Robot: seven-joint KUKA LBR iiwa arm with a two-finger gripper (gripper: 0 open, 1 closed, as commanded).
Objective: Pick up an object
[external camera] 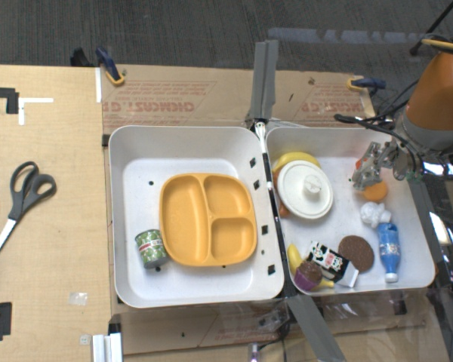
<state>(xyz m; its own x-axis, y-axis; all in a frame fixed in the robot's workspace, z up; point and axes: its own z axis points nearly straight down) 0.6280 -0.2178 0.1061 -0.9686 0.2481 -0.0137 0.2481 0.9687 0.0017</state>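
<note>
We saw the gripper poised just above the small orange object near the white lidded bowl, likely lining up a grasp. Whether it was clenched we could not tell. A blue bottle lay nearby.

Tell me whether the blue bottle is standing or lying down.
Lying down. The blue bottle rests lengthwise on the right bin's floor, white cap toward the near rim.

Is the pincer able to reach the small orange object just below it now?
Probably yes: the pincer hangs right above the orange object, and nothing lies over it.
</note>
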